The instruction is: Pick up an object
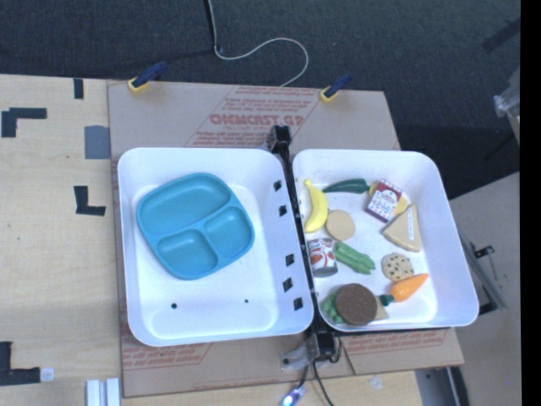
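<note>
1. Two white bins sit side by side at the centre of the frame. The left bin carries a blue divided plate; the right bin is packed with toy food, so any pick has to come from there.

2. The gripper's state? I cannot tell, and with no target fixed, any of these items could be the one.

3. Down the right bin's left wall runs a tight column: banana, round tan cracker, small can, green pod. They touch or nearly touch — a descent here could straddle two things and lift neither.

4. The banana and the can lie just beside the divider between the bins. A finger coming down on that side could strike the wall instead of sliding past.

5. At the lower edge, the burger sits against a green leafy piece, with the carrot and the cookie near. The burger is round and wide, and I judge it may squeeze out of a pinch.

6. In the upper right part, the red-and-white box touches the cheese wedge. The wedge's sloped faces could let it slip, nudging the box.

7. The green bean at the top lies flat and thin — easy to close above and miss.
</note>
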You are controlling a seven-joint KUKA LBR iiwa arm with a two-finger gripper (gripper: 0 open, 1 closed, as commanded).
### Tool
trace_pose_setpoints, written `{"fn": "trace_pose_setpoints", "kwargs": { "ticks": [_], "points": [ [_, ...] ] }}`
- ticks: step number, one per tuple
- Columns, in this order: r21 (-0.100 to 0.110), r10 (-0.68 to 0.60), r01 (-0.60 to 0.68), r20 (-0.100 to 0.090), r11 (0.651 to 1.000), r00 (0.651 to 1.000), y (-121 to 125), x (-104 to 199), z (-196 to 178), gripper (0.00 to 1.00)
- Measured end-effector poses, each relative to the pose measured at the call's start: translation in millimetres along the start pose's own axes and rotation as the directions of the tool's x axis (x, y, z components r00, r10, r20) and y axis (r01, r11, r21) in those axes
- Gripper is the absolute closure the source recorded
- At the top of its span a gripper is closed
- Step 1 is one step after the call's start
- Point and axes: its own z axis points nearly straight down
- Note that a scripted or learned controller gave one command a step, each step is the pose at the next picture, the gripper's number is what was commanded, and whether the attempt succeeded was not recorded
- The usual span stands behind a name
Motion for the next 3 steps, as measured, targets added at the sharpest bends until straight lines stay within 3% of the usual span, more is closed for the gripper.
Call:
{"fn": "trace_pose_setpoints", "kwargs": {
  "ticks": [3],
  "points": [
    [-0.002, 0.000, 0.000, 0.003, 1.000, 1.000, 2, 0, -31, 1.00]
  ]
}}
